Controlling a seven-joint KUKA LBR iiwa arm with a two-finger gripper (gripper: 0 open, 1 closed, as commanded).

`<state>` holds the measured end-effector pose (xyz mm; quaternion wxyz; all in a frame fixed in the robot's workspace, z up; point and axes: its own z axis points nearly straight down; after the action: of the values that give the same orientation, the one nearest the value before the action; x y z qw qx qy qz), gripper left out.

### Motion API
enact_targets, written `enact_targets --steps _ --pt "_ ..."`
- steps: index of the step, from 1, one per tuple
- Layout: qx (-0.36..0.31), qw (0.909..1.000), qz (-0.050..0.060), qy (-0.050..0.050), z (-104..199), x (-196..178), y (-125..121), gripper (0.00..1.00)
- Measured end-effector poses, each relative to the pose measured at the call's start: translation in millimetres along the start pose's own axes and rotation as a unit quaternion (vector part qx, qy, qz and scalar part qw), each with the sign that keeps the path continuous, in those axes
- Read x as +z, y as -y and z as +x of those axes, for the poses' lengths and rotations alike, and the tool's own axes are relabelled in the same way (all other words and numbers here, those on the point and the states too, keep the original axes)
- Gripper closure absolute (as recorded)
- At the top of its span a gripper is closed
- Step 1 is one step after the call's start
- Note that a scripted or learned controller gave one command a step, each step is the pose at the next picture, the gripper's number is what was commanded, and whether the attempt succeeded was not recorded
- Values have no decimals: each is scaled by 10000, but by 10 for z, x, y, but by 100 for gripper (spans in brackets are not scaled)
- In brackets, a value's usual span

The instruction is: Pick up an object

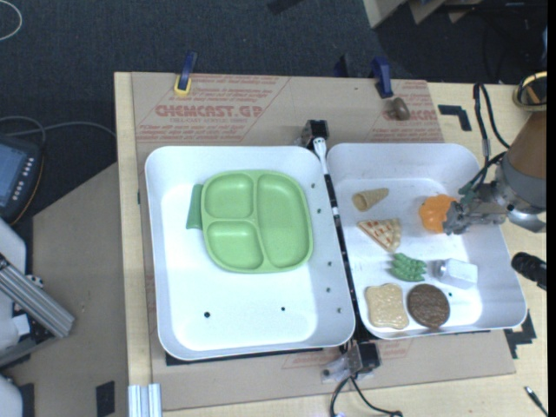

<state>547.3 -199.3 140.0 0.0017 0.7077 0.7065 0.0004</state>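
Two shallow white bins sat side by side on a brown bench (261, 102) printed with red lettering and clamped at its far edge. The left bin (174, 302) held a green divided tray (257, 221) with three compartments, lying flat toward the far half of the bin, with a darker green piece showing at its left edge. The right bin (495, 285) held the loose objects: a tan cone-shaped piece (370, 199) near the far left, a waffle-patterned wedge (381, 231) just below it, a small green leafy item (407, 268) near the middle, a pale toast-like slab (386, 306) and a round brown patty (428, 304) side by side at the near edge, a small white block (458, 272) just right of the green item, and an orange rounded object (435, 212) toward the far right. The grey arm reached in from the right, and its gripper (458, 220) hung low over the right bin, directly beside the orange object and apparently touching its right side. From this angle it could not be told how far apart the jaws stood, nor whether anything was caught between them; the orange object appeared to rest on the bin floor, with most of its surface visible to the left of the gripper
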Motion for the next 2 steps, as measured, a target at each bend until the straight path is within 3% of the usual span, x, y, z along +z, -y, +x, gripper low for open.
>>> enact_targets --steps 1,2 --pt "-12 10000 -23 6 2 -645 -19 100" --pt "-13 10000 -12 4 -2 -866 -31 100"
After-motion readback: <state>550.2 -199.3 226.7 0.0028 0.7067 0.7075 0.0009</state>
